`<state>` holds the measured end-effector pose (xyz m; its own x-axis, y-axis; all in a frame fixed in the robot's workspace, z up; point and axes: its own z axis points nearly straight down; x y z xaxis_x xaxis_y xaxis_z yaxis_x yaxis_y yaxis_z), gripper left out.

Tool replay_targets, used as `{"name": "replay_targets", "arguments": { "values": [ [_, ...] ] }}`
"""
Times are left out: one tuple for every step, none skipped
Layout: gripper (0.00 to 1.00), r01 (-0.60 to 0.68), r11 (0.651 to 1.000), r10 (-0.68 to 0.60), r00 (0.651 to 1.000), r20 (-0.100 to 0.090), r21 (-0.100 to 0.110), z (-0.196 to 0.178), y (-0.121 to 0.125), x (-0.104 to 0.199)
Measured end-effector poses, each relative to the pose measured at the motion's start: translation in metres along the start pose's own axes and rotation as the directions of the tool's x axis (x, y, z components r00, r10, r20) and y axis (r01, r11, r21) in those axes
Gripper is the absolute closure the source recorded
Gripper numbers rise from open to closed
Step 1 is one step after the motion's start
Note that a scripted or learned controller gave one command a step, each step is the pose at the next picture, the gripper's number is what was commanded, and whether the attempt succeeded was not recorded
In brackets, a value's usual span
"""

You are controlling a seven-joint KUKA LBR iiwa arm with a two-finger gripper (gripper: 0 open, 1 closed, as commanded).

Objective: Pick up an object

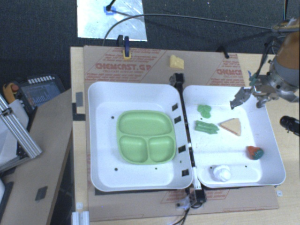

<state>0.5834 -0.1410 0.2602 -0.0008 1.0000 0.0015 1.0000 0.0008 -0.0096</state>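
Two white bins on the counter (79,139). The left bin (101,125) carries a green divided plate (145,136). The right bin (267,144) contains a green broccoli piece (204,110), a green bean-like piece (206,127), a tan wedge (231,126), a red-and-teal object (254,152) and a white item (221,173) at its near edge. The claw (248,99) hangs above the right bin's far right, fingers apart, gripping nothing.

A divided plate (145,137) lies in the left bin (101,97).
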Motion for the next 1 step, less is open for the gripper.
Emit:
{"name": "replay_targets", "arguments": {
  "values": [
    [0.00,0.002,1.000,-0.002,1.000,0.002,-0.011,-0.0062,0.0020,0.0003]
  ]
}}
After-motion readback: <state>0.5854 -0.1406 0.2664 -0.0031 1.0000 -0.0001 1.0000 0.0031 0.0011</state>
